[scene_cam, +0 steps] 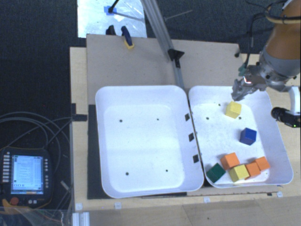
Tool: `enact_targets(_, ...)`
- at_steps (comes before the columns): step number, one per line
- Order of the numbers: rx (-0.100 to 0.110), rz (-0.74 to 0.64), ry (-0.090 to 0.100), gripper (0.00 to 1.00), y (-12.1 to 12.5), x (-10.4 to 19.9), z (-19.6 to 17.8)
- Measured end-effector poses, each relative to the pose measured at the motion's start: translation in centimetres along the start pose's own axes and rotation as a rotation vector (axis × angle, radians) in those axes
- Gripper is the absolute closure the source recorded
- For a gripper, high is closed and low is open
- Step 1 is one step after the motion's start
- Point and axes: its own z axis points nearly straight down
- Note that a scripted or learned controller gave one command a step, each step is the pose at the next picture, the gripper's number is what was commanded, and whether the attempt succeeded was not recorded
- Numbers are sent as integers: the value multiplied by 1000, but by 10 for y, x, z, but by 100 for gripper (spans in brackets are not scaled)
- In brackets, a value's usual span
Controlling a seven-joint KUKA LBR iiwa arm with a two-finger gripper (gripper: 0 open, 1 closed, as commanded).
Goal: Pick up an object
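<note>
Far left of the fingers, off the surface (141, 60), a handheld control pendant (23, 175) with a lit screen lies on the dark floor with its cables. Nearer, the left bin (106, 102) sits on the surface, its white floor marked by a few small dark dots. Its right rim touches the right bin (277, 140), with dark clips along the seam between them. A grey pole (157, 20) slants down to the surface behind that seam, up and to the left of the fingers. The fingers (239, 93) hang over the far edge of the right bin, pointing down; whether they are apart or together cannot be told, and nothing shows between them. Just below and slightly left of them lies a yellow cube (233, 109), close to their tips. Further below, to the right, sits a blue cube (248, 136). Well below the fingers, along the bin's near edge, a cluster gathers: a green cube (216, 172), an orange cube (230, 160), a second yellow cube (239, 172), and two more orange cubes (257, 165) at the right end.
</note>
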Motion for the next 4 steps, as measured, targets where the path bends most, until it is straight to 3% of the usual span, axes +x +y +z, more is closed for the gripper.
enact_targets(4,1,-1,1,100,-86,177,13)
